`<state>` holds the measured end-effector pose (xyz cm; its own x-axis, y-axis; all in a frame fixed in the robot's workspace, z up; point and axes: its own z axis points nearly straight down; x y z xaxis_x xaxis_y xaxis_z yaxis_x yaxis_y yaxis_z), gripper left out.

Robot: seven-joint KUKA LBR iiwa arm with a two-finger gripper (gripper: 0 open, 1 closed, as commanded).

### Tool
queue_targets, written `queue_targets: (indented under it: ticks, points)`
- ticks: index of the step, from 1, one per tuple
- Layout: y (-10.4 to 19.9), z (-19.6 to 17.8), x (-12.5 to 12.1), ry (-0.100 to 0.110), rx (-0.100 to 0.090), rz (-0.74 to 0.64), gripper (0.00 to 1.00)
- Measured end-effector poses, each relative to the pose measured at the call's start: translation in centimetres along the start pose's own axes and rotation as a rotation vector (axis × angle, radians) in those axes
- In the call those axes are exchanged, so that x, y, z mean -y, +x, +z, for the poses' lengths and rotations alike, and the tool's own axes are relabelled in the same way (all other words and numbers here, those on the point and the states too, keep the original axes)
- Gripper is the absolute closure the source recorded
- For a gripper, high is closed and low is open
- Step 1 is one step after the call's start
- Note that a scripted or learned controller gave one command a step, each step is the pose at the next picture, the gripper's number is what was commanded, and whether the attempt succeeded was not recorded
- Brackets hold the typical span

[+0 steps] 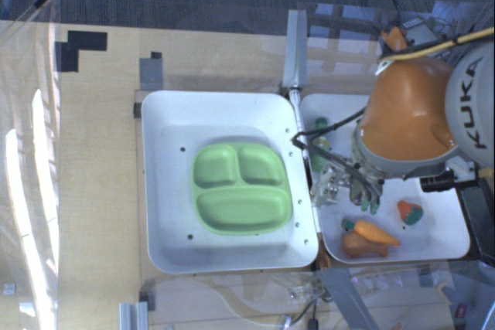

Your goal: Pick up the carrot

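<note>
Hovering over the right bin [456, 243], the pincer [363, 193] hangs just above the carrot [375, 233], and whether it is open or closed I cannot tell. That carrot lies near the bin's front edge, resting across a brown lump [360, 245]. Left bin [162, 166] holds a green divided plate [241, 188].

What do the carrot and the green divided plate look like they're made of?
Carrot: probably moulded plastic toy food, with uniform orange colour and a smooth surface. Green divided plate: likely matte plastic, one even colour with soft rounded compartment edges. Neither can be confirmed from this distance.
</note>
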<state>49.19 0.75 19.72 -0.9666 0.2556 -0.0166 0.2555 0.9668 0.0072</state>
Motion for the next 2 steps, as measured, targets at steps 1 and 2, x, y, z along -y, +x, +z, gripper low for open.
queue_targets:
  ticks: [1,2]
  points:
    - [-0.3,1.1,2.0,0.003,-0.008,-0.314,1.00]
    - [-2.4,1.1,7.0,0.003,-0.006,-0.443,1.00]
